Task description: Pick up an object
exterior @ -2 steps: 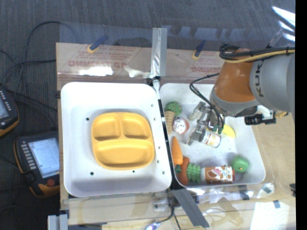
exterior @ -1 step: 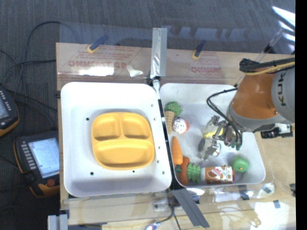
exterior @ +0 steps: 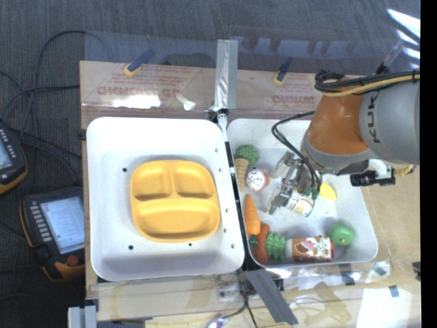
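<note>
Yellow divided plate point(exterior: 175, 199) fills the left bin point(exterior: 102, 251); in the right bin point(exterior: 362, 241) the gripper point(exterior: 292, 190) hangs over a small jar point(exterior: 301, 203) near the middle; whether its fingers grip, I cannot tell.

The yellow tray point(exterior: 175, 200) looks like smooth, glossy plastic; the white bin point(exterior: 102, 203) holding it is matt plastic, and the floor beyond point(exterior: 136, 5) is rough grey carpet.

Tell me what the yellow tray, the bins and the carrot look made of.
Yellow tray: apparently moulded plastic, matte to satin, with smooth rounded compartments and one even colour.
Bins: likely thin formed plastic, slightly glossy, with rounded corners and soft highlights.
Carrot: probably a plastic toy; its orange is uniform and smooth.
</note>
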You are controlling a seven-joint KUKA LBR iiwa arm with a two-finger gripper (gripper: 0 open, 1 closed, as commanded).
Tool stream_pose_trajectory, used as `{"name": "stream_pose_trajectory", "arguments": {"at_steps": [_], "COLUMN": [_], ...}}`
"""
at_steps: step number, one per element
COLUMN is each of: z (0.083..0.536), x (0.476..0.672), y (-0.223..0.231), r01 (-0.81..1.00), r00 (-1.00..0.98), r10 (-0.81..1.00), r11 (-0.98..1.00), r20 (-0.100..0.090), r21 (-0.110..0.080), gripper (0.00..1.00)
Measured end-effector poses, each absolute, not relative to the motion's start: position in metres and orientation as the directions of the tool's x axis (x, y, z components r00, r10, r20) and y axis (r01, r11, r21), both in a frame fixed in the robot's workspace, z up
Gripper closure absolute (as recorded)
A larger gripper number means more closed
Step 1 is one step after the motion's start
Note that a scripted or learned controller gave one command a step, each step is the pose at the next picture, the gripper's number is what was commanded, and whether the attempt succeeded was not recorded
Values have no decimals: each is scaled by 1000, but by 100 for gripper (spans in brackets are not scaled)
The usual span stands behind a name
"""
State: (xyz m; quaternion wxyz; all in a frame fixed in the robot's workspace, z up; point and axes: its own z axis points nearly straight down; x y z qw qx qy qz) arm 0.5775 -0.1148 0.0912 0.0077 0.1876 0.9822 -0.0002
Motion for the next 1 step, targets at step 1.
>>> {"name": "stream_pose_trajectory", "arguments": {"at_steps": [1], "z": [102], "x": [579], "y": [-114], "r01": [367], "r00": [-930], "r10": [367], "r11": [930], "r20": [-19], "r21": [3], "gripper": [100]}}
